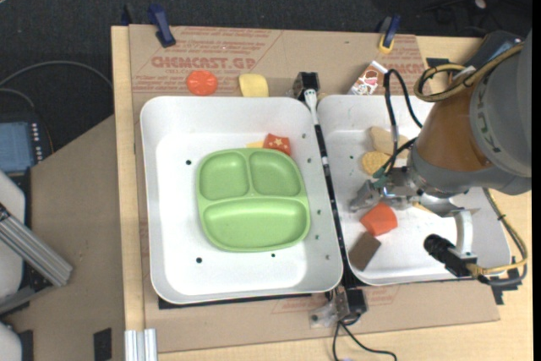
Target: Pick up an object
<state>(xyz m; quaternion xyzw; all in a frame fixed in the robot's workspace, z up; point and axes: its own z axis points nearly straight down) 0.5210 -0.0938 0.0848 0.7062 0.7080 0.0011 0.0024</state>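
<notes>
Arm: the grey KUKA arm (pixel 473 131) reaches in from three o'clock and hangs low over the right bin (pixel 490 262), the orange band plain above the wrist.
Gripper: the gripper (pixel 372 192) sits down at the bin floor, metal parts poking out at the wrist's nine o'clock side. How wide it stands I cannot tell; the wrist covers too much.
Nearest candidate: an orange block (pixel 379 220) lies just beside the gripper, at its six o'clock. It looks to rest on the bin floor, not lifted.
Other candidates: a brown block (pixel 364 251) at six o'clock of the orange one; a tan piece (pixel 382 137) and a yellowish round piece (pixel 374 161) at twelve o'clock of the gripper.
Left bin: the left bin (pixel 169 207) carries a green divided plate (pixel 252 200), a red piece (pixel 277 144) touching its twelve o'clock edge.
Done so far: the approach, by my reading; the tool is down among the objects.
Left to do: a confirmed grasp and the lift. Nothing visibly held, so the pick reads as not yet made.
</notes>
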